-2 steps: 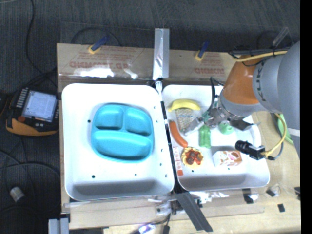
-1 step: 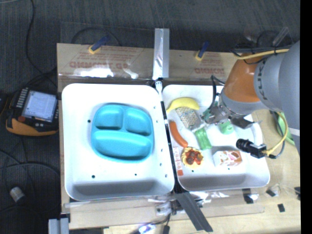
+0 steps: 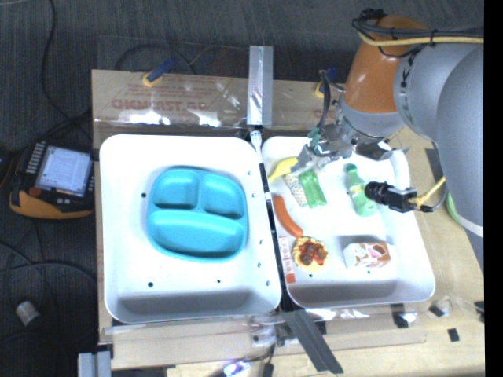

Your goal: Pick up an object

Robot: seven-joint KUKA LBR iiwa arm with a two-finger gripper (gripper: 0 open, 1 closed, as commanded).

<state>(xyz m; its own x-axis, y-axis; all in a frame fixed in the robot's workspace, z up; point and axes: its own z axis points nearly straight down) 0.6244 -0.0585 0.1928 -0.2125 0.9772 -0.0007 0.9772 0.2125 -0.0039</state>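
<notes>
- White plastic forms two shallow bins side by side: the left bin (image 3: 118, 234) and the right bin (image 3: 409, 277).
- One blue divided tray (image 3: 196, 212) with three compartments lies in the middle of the left bin.
- Six objects sit in the right bin: a yellow banana (image 3: 280, 166) at 10 o'clock, a green packet (image 3: 307, 188) just right of it, a green bottle (image 3: 357, 188) at 2 o'clock, an orange-red sausage (image 3: 287, 216) along the left wall at 9 o'clock, a small pizza slice (image 3: 310, 252) at 7 o'clock and a white printed carton (image 3: 367, 254) at 5 o'clock.
- Grey with an orange band, the arm (image 3: 393, 69) reaches in from 3 o'clock, and its gripper (image 3: 324, 149) hangs at the bin's 11 o'clock, just above the green packet and beside the banana; I cannot tell how it is set, and nothing is seen held.
- One black cylindrical fitting (image 3: 389, 195) lies over the bin next to the green bottle.
- One handheld pendant (image 3: 55, 175) with a lit screen rests on the floor at 9 o'clock of the bench.
</notes>
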